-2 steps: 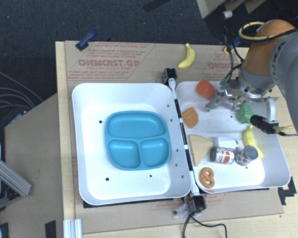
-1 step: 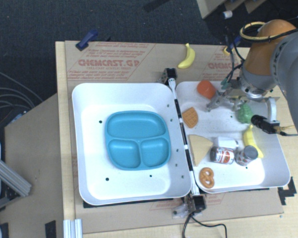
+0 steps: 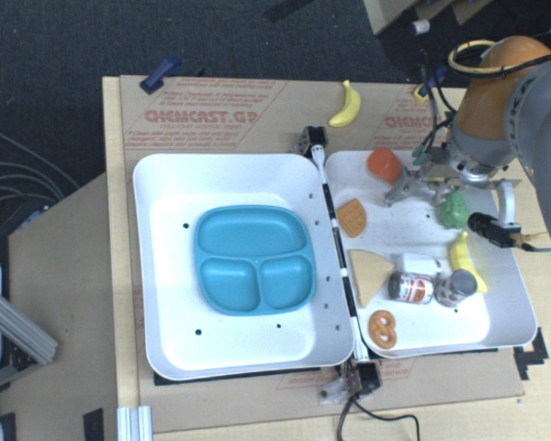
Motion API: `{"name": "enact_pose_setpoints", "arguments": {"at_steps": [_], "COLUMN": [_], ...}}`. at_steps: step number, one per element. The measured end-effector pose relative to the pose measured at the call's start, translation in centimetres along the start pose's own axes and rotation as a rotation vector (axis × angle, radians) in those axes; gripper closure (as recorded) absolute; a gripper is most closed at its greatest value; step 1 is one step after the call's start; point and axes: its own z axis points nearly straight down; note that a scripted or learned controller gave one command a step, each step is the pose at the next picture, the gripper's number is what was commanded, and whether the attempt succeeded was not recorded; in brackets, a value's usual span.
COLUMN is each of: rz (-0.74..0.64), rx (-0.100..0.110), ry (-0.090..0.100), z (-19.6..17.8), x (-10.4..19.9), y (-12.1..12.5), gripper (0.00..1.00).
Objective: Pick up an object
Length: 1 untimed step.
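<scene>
The fingers [image 3: 421, 184], blurred over the right bin [image 3: 514, 310] beside the orange ball [image 3: 383, 163], cannot be told apart or together.

Two white bins sit side by side: the left bin [image 3: 156, 246] and the right bin [image 3: 505, 310]. One blue divided tray [image 3: 253, 257] has three compartments. Two bananas: one [image 3: 345, 107] on the bench at twelve o'clock of the right bin, one [image 3: 462, 257] inside it. One can [image 3: 413, 288], one pretzel [image 3: 382, 329], one waffle [image 3: 352, 217], one orange-red ball [image 3: 383, 163], one green item [image 3: 454, 209].
</scene>
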Motion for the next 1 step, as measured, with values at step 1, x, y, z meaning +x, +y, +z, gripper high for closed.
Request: {"name": "enact_pose_setpoints", "arguments": {"at_steps": [1], "rz": [0.000], "rx": [-0.003], "ry": [-0.002], "z": [-1.04], "x": [-0.02], "y": [0.04], "gripper": [1.00]}}
